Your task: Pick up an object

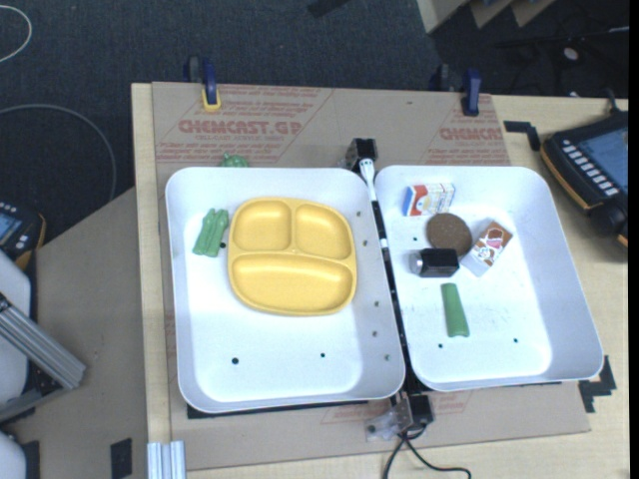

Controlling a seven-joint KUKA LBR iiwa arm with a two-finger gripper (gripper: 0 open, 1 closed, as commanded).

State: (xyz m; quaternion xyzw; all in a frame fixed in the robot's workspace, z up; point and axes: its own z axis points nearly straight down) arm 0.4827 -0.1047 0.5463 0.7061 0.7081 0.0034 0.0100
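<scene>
Where the brown board [300, 118] covers the bench, 2 white bins sit side by side on it, their inner edges touching along a seam that runs away from the near edge. Of these, the left bin [200, 367] is taken up mostly by a yellow plate [293, 255] with 3 compartments, lying flat toward the far half of the bin. Just beside the plate's left rim lies a green bundle [211, 233], long and ridged, apart from the bin wall. Over in the right bin [539, 337] are 5 loose things that could be picked up, all gathered in its far half. A green stick [455, 310] lies alone nearest the bin's middle, pointing roughly front to back. Beyond it a brown disc [448, 232] lies flat, with a black block [437, 261] touching its near edge. A red and white box [490, 245] sits tilted just right of the disc, and a small carton [428, 199] in red, white and blue lies just beyond the disc, close to the far wall. At the board's far edge, 2 blue clamps [209, 83] grip it, 1 toward each corner, and a black clip [361, 152] sits where the bins meet.
</scene>
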